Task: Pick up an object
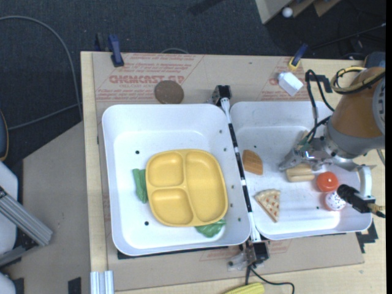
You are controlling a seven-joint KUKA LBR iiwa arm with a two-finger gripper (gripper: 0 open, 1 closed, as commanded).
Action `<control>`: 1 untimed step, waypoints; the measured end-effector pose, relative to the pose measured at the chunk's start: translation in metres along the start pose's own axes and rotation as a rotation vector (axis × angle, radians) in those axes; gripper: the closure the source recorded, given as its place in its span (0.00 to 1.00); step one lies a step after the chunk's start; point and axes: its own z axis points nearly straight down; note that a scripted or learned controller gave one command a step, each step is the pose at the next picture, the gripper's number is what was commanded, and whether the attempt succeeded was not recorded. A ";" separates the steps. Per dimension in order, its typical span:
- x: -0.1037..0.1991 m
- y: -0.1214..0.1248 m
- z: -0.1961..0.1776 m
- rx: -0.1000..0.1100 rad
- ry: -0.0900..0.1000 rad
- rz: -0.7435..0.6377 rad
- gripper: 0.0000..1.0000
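gripper (298, 159): low in the right bin (275, 118), fingers apart, nothing between them
block (300, 174): tan, just below the fingers
ball (327, 181): orange, beside the block
left bin (122, 127): holds a yellow tray (185, 186)
bench (141, 72): brown board, dark carpet around

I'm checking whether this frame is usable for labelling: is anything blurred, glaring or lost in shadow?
Camera view: even, soft light; the yellow three-compartment plastic tray looks sharp, with mild sheen; the two white bins are bright but not blown out; the metal two-finger gripper is small and somewhat soft; faint shadows under the arm.
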 end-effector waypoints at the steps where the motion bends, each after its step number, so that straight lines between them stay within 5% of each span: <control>1: 0.000 0.001 -0.011 -0.004 -0.001 0.001 1.00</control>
